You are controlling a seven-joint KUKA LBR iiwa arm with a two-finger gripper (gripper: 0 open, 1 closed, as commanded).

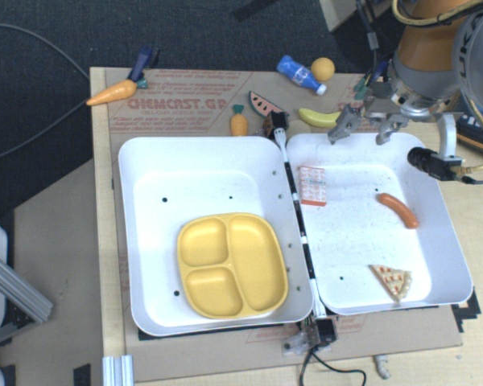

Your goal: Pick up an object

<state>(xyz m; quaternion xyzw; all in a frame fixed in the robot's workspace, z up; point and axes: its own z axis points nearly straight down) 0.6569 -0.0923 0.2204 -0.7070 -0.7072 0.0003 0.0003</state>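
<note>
My gripper (361, 130) hangs over the far rim of the right bin (443, 240) with its two fingers spread open and nothing between them. Inside that bin lie a red-orange sausage (398, 210) at the right, a waffle-patterned pizza slice (391, 281) near the front, and a small red-and-white packet (312, 185) by the left wall. The sausage sits well in front of the gripper and to its right. A yellow banana (318, 117) rests on the cardboard just left of the gripper.
The left bin (145, 215) bears a yellow three-compartment plate (230, 263). Behind the bins on the cardboard lie a carrot (113, 93), a small orange fruit (239, 124), a watermelon slice (262, 103), a blue bottle (299, 74) and a lemon (323, 68).
</note>
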